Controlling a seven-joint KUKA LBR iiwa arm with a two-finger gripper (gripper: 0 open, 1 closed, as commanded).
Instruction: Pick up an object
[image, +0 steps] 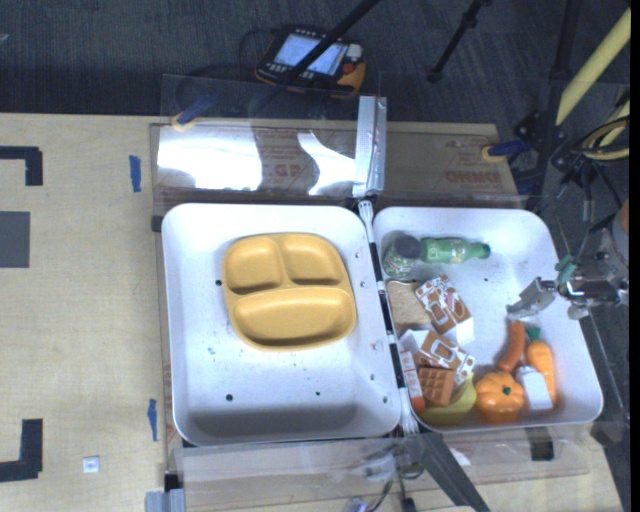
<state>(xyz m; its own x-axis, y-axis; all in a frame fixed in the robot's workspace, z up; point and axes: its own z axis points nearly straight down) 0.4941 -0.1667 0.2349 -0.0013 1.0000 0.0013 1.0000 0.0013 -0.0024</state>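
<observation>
Pincer (535, 297) sits over the right bin (520, 222), near that bin's right wall, coming in from the right. Can't tell whether it's released or clenched: too small and blurred at this slant. Nothing visibly in it.

Nearest candidate: carrots (527, 352), just below the pincer in the camera view and a touch left. The tops lie nearly under the tip. Long axis runs roughly away from the pincer, down toward the bin's near edge, slightly tilted. My read: the grasp should close across that axis, so a wrist turn is likely needed.

Other items, all on the pincer's left:
- orange fruit (499, 394), past the carrots, touching or just beside them
- white block (535, 385), beside the carrot tips
- printed snack packs (441, 325), near, in a pile
- green bottle (452, 249), up-left, lying flat, long axis pointing across toward the pincer's side

Yellow divided plate (289, 290) is in the left bin (200, 400), well apart. Not the likely target.

Risk, as a guess: carrots are crowded against the fruit and block, so there's little clearance.
</observation>
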